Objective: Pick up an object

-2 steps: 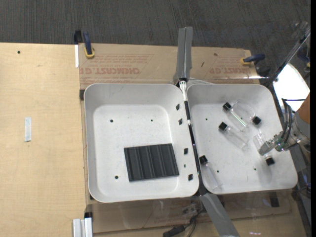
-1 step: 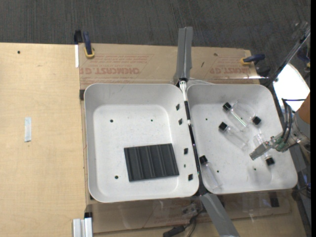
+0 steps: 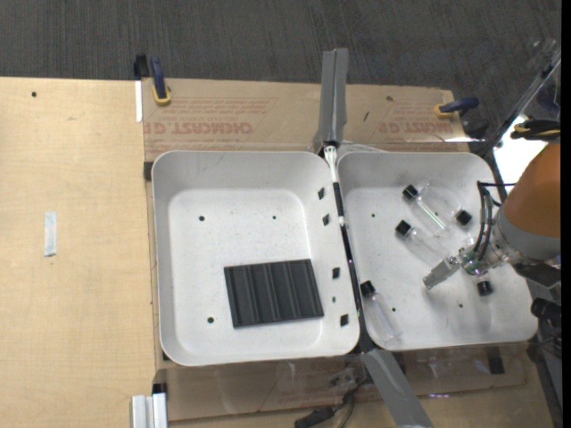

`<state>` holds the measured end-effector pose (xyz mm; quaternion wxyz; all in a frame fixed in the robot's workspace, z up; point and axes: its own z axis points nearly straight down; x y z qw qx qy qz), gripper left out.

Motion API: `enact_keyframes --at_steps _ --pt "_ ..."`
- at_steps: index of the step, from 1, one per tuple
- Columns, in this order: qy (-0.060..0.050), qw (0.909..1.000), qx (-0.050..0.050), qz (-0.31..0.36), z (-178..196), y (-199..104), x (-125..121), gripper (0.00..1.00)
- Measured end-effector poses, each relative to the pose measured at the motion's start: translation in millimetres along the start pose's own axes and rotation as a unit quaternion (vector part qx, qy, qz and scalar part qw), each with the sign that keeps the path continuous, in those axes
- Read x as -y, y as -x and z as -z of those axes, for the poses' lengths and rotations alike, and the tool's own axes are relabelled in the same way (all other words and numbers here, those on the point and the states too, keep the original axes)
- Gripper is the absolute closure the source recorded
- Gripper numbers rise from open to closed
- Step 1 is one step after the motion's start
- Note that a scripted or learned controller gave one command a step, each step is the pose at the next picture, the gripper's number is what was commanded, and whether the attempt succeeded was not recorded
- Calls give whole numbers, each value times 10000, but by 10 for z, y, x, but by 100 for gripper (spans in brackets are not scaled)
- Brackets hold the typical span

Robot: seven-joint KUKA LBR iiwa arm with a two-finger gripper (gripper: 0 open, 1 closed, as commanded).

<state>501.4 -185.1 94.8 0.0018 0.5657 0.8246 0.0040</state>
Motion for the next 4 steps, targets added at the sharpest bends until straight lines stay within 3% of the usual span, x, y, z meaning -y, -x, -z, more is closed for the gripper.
enact_keyframes --at_steps 1,2,3,4 --pt "-16 10000 7 -18 75 12 17 100" --pt "-42 9999 13 122 209 364 89 100" --pt "-40 9999 10 135 212 356 80 0" --pt "-51 9994 -2 349 -40 -200 184 0"
